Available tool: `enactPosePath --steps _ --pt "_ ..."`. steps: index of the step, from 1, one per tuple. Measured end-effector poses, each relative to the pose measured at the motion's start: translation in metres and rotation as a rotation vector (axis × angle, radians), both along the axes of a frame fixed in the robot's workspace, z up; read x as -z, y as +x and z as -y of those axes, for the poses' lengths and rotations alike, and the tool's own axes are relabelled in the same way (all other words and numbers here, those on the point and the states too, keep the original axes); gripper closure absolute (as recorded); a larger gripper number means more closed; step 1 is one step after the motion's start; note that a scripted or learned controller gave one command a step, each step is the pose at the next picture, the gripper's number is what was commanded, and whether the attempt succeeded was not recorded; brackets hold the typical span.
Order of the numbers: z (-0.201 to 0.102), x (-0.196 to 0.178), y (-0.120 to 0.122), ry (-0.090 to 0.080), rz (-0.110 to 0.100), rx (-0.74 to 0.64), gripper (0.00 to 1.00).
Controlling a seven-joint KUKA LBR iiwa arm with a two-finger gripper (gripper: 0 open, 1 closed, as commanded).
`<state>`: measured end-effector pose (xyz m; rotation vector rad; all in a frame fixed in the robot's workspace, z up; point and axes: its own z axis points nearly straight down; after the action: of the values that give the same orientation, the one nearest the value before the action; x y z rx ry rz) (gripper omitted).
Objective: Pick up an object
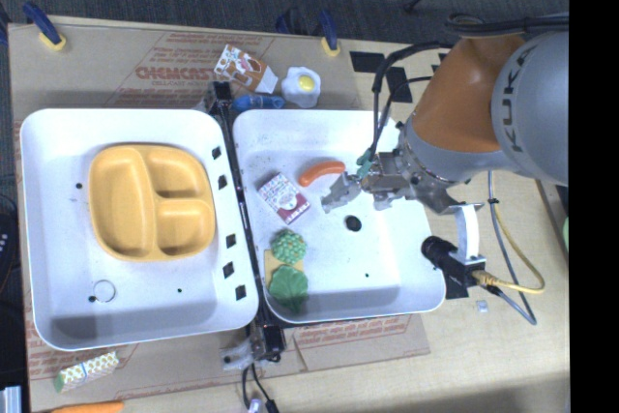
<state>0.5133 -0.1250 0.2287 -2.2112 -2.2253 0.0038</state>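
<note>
Left white bin (39, 208): one yellow sectioned plastic tray (150, 200). Right white bin (406, 290): one small red-and-white carton (282, 195), two green leafy toy vegetables (287, 266), one orange toy sausage (320, 172). The two-finger gripper (338, 193) hangs just beside the sausage's right end, apart from it; jaw spacing cannot be determined.

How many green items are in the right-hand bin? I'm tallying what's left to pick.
2: a lighter green item near the bin's left wall, and a darker green item just below it by the front corner. The arm may hide others.
</note>
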Motion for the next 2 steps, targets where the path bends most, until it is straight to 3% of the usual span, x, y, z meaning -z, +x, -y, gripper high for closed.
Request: enactPosePath --steps 1,2 --pt "-0.026 0.104 -0.007 0.0 -0.002 0.047 0.0" --pt "-0.028 0.138 -0.038 0.0 0.0 0.031 0.0"
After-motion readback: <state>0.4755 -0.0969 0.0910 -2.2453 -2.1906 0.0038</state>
